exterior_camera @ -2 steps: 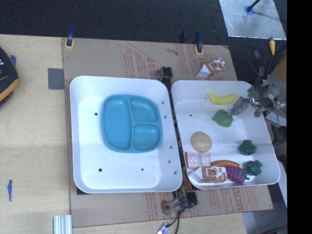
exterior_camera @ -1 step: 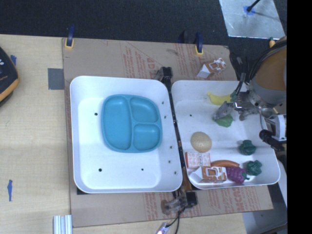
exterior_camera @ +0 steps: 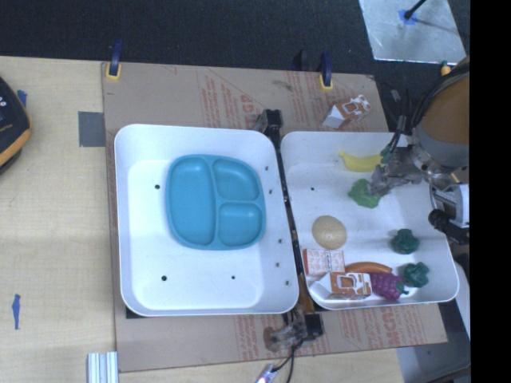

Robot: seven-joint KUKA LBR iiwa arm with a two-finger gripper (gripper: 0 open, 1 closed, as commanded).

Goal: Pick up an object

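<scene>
My gripper [exterior_camera: 382, 179] reaches in from the right over the upper part of the right bin [exterior_camera: 303, 146]. Its tip hangs right beside a light green toy [exterior_camera: 363, 195] lying on the bin floor, touching or nearly touching the toy's upper right edge. A yellow banana-like piece [exterior_camera: 357, 162] lies just up and left of the gripper. Lower in the bin lie a beige round bun [exterior_camera: 329, 231], two dark green broccoli pieces [exterior_camera: 404, 241] [exterior_camera: 415, 274], two small cartons [exterior_camera: 323, 260] [exterior_camera: 349, 284], an orange sausage [exterior_camera: 369, 268] and a purple item [exterior_camera: 389, 287].
The left bin [exterior_camera: 144, 294] holds a blue divided plate [exterior_camera: 215, 201]. A small carton [exterior_camera: 347, 112] lies on the cardboard behind the right bin. Clamps [exterior_camera: 325, 70] pin the cardboard's far edge. A black and yellow device [exterior_camera: 9, 122] sits at the far left.
</scene>
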